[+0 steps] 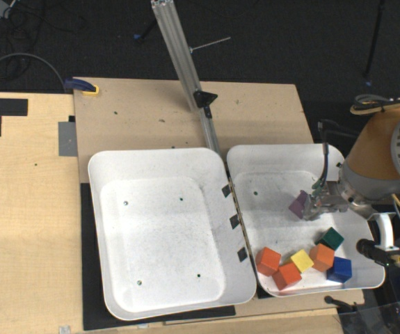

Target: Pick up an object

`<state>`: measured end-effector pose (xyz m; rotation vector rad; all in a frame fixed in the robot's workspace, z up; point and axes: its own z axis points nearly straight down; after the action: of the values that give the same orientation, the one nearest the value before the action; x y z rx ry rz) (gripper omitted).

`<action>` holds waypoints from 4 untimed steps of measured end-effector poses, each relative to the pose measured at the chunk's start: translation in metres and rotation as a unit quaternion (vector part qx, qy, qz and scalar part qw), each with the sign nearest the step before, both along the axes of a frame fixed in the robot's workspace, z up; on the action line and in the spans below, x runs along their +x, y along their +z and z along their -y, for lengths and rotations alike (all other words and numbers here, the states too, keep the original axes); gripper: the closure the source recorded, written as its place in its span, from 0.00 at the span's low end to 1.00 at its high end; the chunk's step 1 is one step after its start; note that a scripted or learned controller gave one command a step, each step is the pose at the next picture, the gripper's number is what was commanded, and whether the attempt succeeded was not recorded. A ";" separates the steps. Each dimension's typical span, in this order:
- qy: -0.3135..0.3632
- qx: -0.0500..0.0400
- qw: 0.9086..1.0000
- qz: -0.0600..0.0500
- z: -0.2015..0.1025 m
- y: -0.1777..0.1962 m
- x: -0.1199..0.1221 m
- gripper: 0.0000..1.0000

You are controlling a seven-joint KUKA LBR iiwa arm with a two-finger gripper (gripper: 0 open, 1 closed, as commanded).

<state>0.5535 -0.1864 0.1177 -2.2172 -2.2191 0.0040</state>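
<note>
In the right bin (276, 160), your claw (316, 206) sits low over the floor, a purple block (298, 204) touching its left side. I cannot tell whether the block is gripped or merely beside it. Nothing looks lifted yet. Toward you from the claw lie two orange blocks (268, 260), a red (288, 275), yellow (302, 261), green (332, 239) and blue one (339, 269). Judged: approach done, lift remaining.

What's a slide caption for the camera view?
Gripper at purple block in right bin; six more blocks clustered near its front.
</note>
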 end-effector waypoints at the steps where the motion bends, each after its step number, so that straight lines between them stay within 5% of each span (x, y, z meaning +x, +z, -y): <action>1: 0.000 0.000 1.000 0.000 0.000 0.000 0.000 0.00; 2: 0.000 0.000 1.000 0.000 0.000 0.000 0.000 0.00; 3: 0.001 0.000 1.000 -0.001 0.001 0.009 0.000 1.00; 4: 0.001 0.000 1.000 -0.001 0.000 0.009 -0.001 0.00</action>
<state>0.5529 -0.1868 0.1264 -2.2139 -2.2186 0.0064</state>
